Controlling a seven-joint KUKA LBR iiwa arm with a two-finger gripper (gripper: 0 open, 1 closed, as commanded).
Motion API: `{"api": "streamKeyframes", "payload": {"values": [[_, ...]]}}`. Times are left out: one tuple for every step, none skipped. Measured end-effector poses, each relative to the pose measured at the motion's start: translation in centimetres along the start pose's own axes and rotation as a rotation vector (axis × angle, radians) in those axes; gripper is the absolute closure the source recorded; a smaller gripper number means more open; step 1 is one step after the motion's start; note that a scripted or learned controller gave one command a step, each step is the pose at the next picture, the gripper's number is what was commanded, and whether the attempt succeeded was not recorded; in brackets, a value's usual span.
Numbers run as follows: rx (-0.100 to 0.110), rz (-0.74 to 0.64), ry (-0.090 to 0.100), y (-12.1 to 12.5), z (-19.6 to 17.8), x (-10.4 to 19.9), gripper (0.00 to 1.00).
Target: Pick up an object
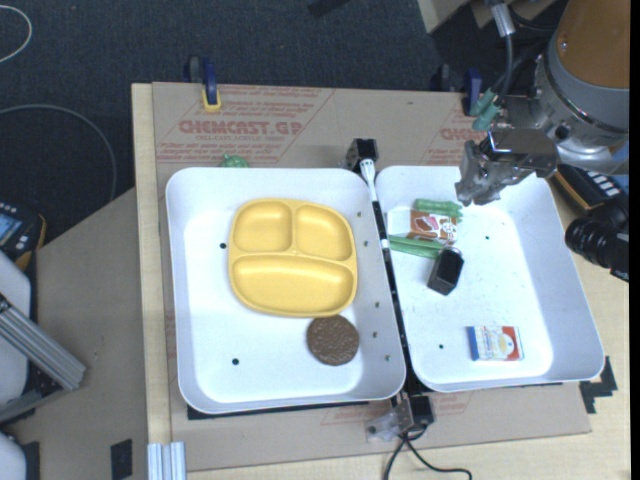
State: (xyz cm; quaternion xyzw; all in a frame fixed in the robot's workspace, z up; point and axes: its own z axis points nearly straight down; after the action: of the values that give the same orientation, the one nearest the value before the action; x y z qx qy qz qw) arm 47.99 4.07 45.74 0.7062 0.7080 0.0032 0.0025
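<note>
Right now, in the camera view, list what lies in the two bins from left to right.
Yellow divided plate → brown round cookie → black block → small blue, white and red packet.

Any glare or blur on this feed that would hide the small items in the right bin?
Camera view: even, soft lighting with no harsh glare on the right bin; the black block and small carton read sharp with faint shadows. The gripper looks slightly soft, so its state is unclear.
</note>
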Motion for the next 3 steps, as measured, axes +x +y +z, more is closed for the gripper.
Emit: {"api": "streamKeyframes", "payload": {"values": [[0.004, 0.0, -0.001, 0.0, -0.3, 1.5, 1.0], [0.004, 0.0, -0.001, 2.8, -0.7, 4.1, 1.0], [-0.004, 0.01, -0.001, 1.5, -8.3, -1.9, 1.0]]}}
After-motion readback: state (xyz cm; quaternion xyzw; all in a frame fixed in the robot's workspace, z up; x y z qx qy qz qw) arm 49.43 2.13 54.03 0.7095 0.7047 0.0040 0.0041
